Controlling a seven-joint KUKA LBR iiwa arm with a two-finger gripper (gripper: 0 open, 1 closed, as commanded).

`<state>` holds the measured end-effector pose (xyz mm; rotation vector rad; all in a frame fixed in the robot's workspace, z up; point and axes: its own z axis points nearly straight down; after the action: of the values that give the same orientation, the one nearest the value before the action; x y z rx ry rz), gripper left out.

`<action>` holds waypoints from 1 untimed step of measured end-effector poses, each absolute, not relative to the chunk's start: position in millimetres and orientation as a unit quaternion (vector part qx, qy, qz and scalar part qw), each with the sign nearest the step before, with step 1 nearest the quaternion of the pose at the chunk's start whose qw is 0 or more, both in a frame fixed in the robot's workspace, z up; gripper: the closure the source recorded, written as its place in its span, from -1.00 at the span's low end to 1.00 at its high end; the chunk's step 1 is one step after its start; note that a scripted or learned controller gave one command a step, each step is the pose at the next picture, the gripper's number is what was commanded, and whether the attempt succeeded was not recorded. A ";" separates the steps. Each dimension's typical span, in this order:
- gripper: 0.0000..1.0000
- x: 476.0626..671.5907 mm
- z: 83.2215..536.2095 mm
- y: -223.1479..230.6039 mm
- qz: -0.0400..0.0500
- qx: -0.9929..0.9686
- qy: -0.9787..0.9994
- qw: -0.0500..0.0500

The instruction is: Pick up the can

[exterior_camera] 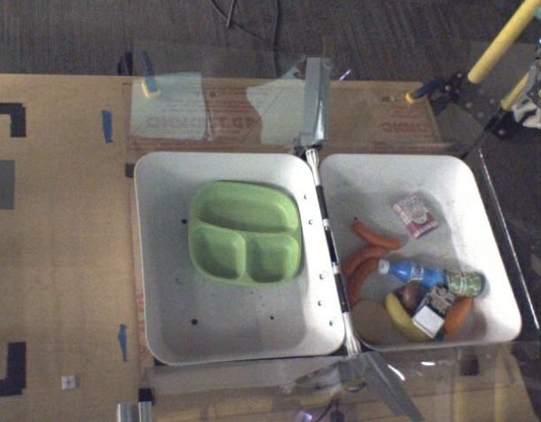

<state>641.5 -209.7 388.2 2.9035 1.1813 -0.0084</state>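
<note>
Right bin [481, 192] – contents crowd its near half. The can [371, 321] is taken to be the round tan-brown item in the near left corner, seemingly end-on; the identification is not certain at this sharpness. It lies close against the bin's left wall and near wall.

Obstructions around the can:
- A banana [400, 317] lies just to its right, touching or nearly touching; which of the two cannot be told.
- Two orange-red sausages [361, 266] curve along the left wall just beyond it, with a third sausage [376, 235] farther back.
- A bottle [428, 277] with a blue cap lies on its side to the far right of the can, cap pointing left.
- A dark round item [412, 295] sits between the bottle and the banana.
- A small dark-and-white carton [436, 311] and an orange carrot-like piece [459, 313] lie right of the banana, together in one cluster.
- A small pink box [415, 214] lies apart from the rest, toward the far side.

Left bin [156, 323] – holds a green divided plate [245, 232], set toward the far right of the bin.

A yellow pole [508, 29] slants across the far right corner, outside the bins.

Whether the gripper is open or closed cannot be told.
</note>
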 end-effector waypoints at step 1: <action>1.00 645.3 345.6 -214.9 -0.001 0.841 0.542 -0.002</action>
<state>645.3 -214.9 345.6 2.6433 1.7039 -0.0045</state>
